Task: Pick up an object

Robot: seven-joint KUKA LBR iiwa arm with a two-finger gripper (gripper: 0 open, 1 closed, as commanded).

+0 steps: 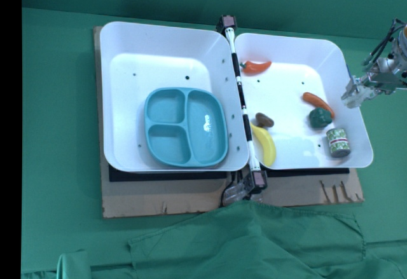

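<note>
I see two white bins side by side on my screen. The left bin (121, 49) holds a blue plate (186, 126) with three parts in it. The right bin (331, 55) holds the small toys. There is a red pepper (255, 67) near the bin's 11 o'clock corner. A yellow banana (264, 144) lies near 7 o'clock, close to the wall between the bins, and a little brown lump (264, 121) sits just above it, touching or almost touching. Over at 3 o'clock I see an orange carrot (318, 103), and a dark green toy (320, 118) lies right beside it, just below. A small can (338, 142) with a green and red label rests near 4 o'clock, close to the bin's rim. The gripper (353, 95) hangs above the right rim of that bin, at about 3 o'clock, a little way from the carrot. Nothing is between its fingers. I cannot tell if the fingers are apart or together; they are too small and blurry for me.
</note>
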